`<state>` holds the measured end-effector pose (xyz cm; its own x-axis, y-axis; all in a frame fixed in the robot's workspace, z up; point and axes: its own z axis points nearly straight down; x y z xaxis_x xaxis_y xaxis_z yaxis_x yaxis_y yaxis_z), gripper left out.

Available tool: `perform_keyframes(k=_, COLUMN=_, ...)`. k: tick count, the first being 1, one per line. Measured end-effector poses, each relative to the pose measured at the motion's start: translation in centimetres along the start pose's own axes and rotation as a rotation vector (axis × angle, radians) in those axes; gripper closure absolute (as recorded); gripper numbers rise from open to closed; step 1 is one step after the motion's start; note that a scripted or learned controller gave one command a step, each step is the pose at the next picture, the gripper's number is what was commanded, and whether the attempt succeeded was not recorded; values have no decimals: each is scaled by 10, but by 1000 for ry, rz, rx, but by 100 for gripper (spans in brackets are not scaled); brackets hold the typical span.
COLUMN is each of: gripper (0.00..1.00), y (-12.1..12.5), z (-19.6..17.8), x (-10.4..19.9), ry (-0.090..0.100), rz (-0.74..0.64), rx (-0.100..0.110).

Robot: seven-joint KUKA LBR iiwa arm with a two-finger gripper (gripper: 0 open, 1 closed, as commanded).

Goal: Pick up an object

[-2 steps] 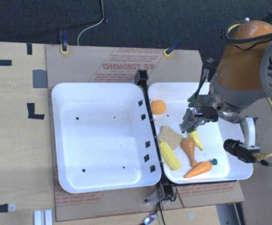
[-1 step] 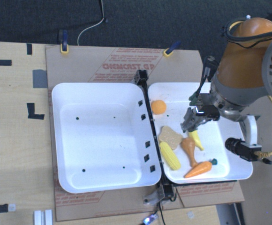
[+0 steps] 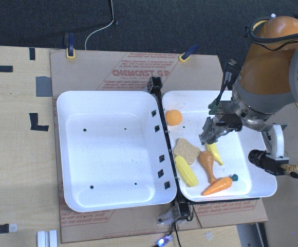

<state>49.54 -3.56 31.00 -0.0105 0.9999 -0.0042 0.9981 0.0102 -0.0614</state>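
Two white bins [image 3: 108,99]; one orange [image 3: 173,118], bread slice [image 3: 186,150], corn cob [image 3: 186,171], drumstick [image 3: 207,163], banana [image 3: 214,153], carrot [image 3: 217,186].

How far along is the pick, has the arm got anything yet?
Done: the pincer has been brought over the right bin and sits low above the small banana. In hand: nothing visibly lifted; whether it grips anything cannot be told. Left: the grasp and lift. The orange, bread, corn, drumstick and carrot all lie in the bin.

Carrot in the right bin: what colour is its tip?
The carrot is orange with a dark green tip, in the camera view.
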Motion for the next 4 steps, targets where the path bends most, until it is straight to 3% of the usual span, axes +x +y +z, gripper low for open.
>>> perform_keyframes(k=2, gripper=100, y=0, z=-14, x=0, ry=-2, rz=-2, rx=14)
perform_keyframes(k=3, gripper=100, y=-4, z=-68, x=38, ry=5, rz=5, rx=-61)
perform_keyframes(k=4, gripper=100, y=-14, z=-54, x=84, ry=3, rz=5, rx=-54)
